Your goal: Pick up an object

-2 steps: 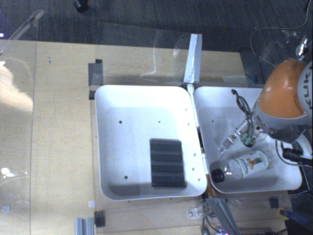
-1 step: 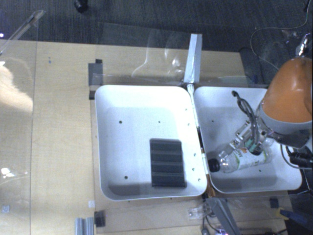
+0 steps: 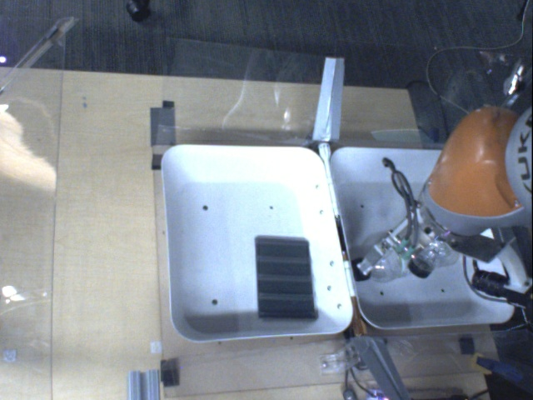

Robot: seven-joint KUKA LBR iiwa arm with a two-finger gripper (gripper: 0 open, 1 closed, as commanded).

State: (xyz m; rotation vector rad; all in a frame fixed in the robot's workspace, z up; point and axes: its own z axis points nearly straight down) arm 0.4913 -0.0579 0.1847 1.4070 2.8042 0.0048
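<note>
**Arm low over the right bin, dark block alone in the left**

From where I stand, the wooden tabletop [image 3: 92, 248] stretches bare on the left, with pale glare across it. Next comes the left bin [image 3: 187, 190], white and shallow. In it lies a black ribbed block [image 3: 285, 277], flat on the floor, down toward the bin's five o'clock corner and close to the near wall. Just beside it, past a thin divider, sits the right bin [image 3: 366, 173]. The arm [image 3: 479, 169] comes in from three o'clock, its orange band bulging over the bin's right half. Below it the hand [image 3: 398, 257] hangs low near the bin floor, pointing toward nine o'clock, well apart from the block. Cables and glinting metal clutter it, so I cannot tell how it is set.
</note>
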